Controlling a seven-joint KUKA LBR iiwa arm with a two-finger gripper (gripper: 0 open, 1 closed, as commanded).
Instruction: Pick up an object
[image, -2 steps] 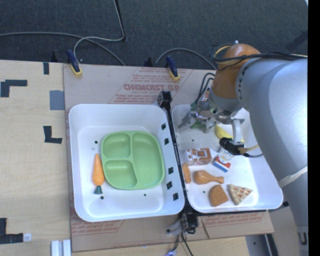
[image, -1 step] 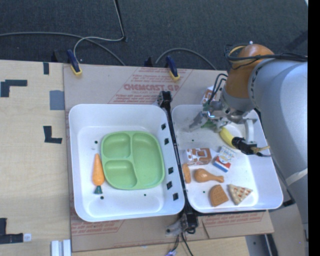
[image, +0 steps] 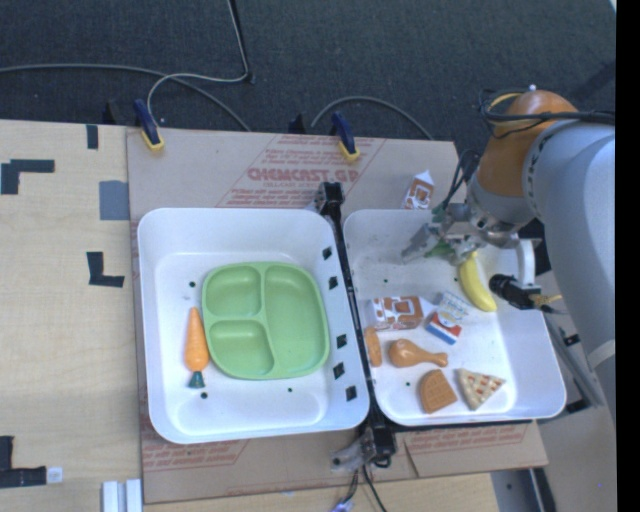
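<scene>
Overhead, the gripper (image: 437, 243) hangs low over the back of the right bin (image: 520, 405), whether its fingers are spread or closed I cannot tell, with the banana (image: 475, 284) lying just beside it near the bin's right wall.

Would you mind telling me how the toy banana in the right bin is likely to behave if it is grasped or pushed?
The banana looks like smooth moulded plastic, so probably stiff, light and somewhat slippery. Its curved shape may make it pivot or rock when pushed rather than slide straight.
</scene>
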